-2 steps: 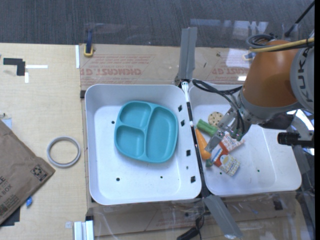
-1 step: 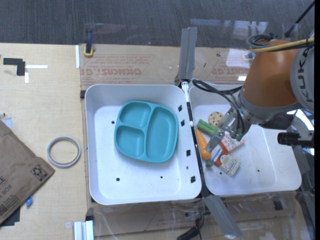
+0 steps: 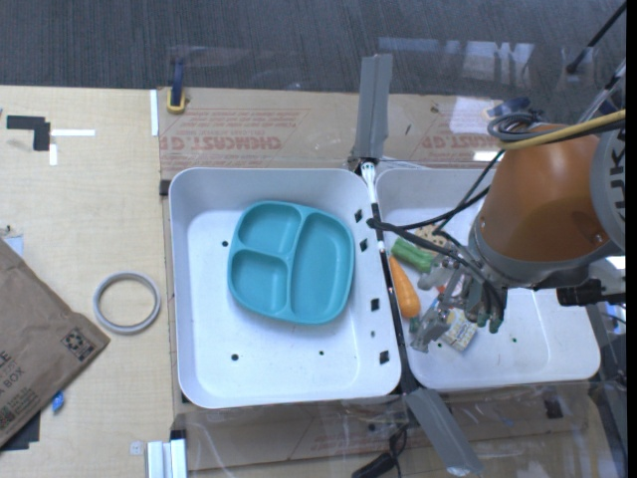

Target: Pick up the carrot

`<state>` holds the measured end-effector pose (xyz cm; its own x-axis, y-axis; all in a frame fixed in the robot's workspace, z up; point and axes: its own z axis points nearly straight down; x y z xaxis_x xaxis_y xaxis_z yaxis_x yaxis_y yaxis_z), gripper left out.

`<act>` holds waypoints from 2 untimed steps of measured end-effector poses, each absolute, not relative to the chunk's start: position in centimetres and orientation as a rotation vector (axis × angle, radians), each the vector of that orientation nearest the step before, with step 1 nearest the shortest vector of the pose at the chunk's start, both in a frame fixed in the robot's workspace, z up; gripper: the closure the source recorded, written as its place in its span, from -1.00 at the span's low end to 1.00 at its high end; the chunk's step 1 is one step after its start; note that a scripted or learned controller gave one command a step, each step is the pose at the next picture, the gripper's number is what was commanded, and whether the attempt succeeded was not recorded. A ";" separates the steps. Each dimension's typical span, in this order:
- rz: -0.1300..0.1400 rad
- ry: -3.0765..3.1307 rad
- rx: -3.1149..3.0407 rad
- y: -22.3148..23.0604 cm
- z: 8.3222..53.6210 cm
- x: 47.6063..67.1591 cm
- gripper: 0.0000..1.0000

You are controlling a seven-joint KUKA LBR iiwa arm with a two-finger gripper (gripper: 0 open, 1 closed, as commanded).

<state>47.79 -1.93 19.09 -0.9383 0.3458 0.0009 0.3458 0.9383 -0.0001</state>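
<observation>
Desk (image 3: 80,197) carries two white bins. Left bin (image 3: 199,366) holds a teal divided plate (image 3: 293,262). Right bin (image 3: 557,361) holds the carrot (image 3: 403,287) along its left wall. Gripper (image 3: 438,329) sits low, just right of the carrot; finger state cannot be determined.

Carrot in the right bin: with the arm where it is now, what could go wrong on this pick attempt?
1. The carrot lies tight against the right bin's left wall, so a finger may hit the wall rather than get around it.
2. The gripper sits among other small items beside the carrot, including a green piece, so it might close on the wrong thing.
</observation>
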 end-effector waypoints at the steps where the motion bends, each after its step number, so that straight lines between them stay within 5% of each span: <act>1: 0.001 -3.032 -0.825 -1.0 19.1 49.5 -1.00; 2: 0.000 -3.098 -0.537 0.6 19.1 53.8 -1.00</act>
<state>53.81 0.58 19.13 -0.9417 0.3365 -0.0023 0.3365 0.9417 0.0003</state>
